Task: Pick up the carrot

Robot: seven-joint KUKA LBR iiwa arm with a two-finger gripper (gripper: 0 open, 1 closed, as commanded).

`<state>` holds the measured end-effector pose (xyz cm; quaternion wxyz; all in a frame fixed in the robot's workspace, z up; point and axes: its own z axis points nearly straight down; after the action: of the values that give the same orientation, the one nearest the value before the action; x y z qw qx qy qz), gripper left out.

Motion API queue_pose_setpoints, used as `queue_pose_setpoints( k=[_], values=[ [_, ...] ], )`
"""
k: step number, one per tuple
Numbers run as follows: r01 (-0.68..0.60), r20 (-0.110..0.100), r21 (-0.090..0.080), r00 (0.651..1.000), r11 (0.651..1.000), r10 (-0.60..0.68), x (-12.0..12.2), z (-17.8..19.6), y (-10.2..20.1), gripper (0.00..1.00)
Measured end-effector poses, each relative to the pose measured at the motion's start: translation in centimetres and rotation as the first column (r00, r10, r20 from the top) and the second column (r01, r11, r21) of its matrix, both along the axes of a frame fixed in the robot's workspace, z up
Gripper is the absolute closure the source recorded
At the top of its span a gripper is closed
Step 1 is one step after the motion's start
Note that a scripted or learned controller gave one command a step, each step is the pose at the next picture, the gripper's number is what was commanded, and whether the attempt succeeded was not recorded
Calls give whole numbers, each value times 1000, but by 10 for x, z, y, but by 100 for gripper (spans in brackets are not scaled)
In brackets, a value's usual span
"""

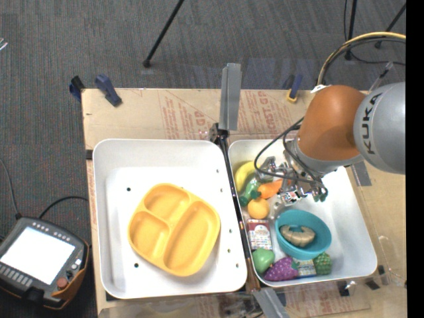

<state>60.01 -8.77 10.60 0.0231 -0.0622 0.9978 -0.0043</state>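
The arm comes in from the right and bends down over the right bin (361, 244). I think it hangs there because the carrot (269, 189) is in that bin, and the carrot is what it must pick up. The gripper (291, 181) is low over the far left part of the bin, just beside the carrot. The orange band of the arm covers most of it from above, so I cannot tell if it is released or clenched, or if it has the carrot at all.

The carrot is small and orange with a green top. It lies close to the left wall of the right bin, in a tight group of toy food. A yellow banana (244, 173) is just on its far side. A little orange fruit (258, 209) is just on its near side. Things sit so close that a grab could bump the other toys.

The right bin holds more. A blue bowl (318, 227) sits near the middle, and a brown and cream toy (298, 234) lies inside it. A small red and white packet (259, 234) lies by the left wall. At the near edge are a green toy (262, 260), purple grapes (283, 269) and a bumpy green toy (323, 264).

The left bin (112, 164) holds one thing, a yellow plate (173, 228) with three parts. The parts of the plate have nothing in them.
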Motion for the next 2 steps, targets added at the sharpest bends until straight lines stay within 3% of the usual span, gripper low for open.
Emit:
queue_pose_setpoints(
  k=[1, 2],
  values=[
    [59, -38, 7, 998, 998, -58, 14, -15, 1, 0],
    [107, -43, 7, 993, 994, -107, 5, -17, 6, 0]
  ],
)
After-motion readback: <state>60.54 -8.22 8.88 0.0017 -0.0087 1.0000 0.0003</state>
